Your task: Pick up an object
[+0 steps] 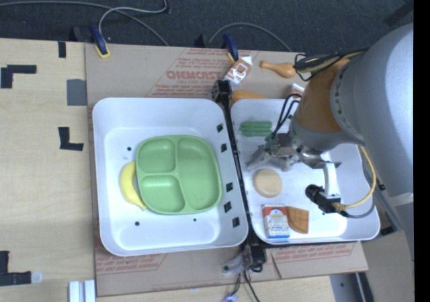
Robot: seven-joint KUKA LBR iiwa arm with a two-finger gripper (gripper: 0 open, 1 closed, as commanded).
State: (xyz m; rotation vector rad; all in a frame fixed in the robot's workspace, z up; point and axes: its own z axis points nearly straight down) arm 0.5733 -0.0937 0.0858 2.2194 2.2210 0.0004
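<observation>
Your claw point(263, 154) hangs low in the right bin point(359, 227), just above the round tan biscuit point(268, 182) and below the green strip point(254, 128), its spread impossible to tell.

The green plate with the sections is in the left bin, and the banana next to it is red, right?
Not quite. The banana is yellow, not red. The camera view shows it tucked against the left edge of the green plate, which does sit in the left bin.
</observation>
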